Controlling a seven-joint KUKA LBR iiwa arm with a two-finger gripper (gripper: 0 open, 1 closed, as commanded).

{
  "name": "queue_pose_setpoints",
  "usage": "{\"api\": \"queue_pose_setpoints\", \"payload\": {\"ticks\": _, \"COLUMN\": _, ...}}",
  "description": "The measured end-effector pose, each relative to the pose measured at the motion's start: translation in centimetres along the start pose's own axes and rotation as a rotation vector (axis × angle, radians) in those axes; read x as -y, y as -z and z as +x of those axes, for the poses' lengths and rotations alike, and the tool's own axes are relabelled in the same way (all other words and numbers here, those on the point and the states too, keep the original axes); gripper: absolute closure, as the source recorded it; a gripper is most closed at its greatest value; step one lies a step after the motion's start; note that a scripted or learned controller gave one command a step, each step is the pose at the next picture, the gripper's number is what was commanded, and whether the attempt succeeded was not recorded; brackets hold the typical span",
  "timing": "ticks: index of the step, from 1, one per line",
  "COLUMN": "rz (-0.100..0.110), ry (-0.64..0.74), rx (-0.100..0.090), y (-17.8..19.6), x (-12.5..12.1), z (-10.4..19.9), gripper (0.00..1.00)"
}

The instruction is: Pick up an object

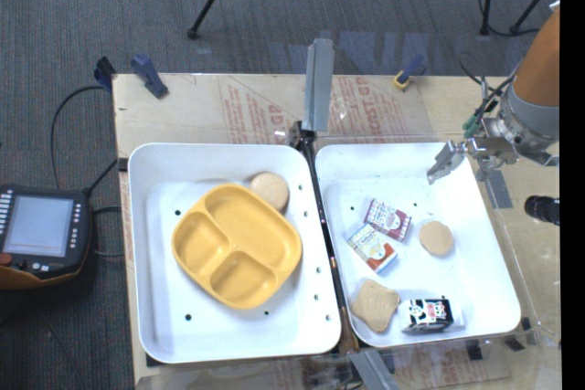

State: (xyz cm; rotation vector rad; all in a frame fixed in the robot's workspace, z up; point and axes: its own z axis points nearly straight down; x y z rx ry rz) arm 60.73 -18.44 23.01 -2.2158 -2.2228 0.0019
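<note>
1. Handheld control pendant (38, 233): on the floor left of the bench, screen facing up.
2. Left bin (151, 288): holds a yellow divided tray (237, 245); a round tan cookie (270, 190) touches the tray's far rim.
3. Right bin (484, 288): holds five loose items.
   - Two small cartons, one red and white (388, 219), one lighter (372, 248), just beside each other near the centre.
   - Round tan biscuit (436, 237), right of the cartons.
   - Toast-shaped piece (374, 305) at the near edge, with a black-and-white carton (428, 313) just beside it.
4. Gripper (457, 158): above the right bin's far right corner, apart from every item, nothing between its fingers; whether the fingers are spread or closed cannot be told.
</note>
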Motion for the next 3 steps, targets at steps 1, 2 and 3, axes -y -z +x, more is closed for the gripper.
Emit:
{"api": "queue_pose_setpoints", "payload": {"ticks": 1, "rz": 0.002, "ry": 0.09, "rx": -0.002, "y": -14.5, "x": 0.0, "z": 6.3, "gripper": 0.0}}
{"api": "queue_pose_setpoints", "payload": {"ticks": 2, "rz": 0.001, "ry": 0.087, "rx": -0.002, "y": -13.4, "x": 0.0, "z": 6.1, "gripper": 1.0}}
{"api": "queue_pose_setpoints", "payload": {"ticks": 3, "rz": -0.006, "ry": -0.086, "rx": -0.001, "y": -2.2, "x": 6.5, "z": 13.0, "gripper": 1.0}}
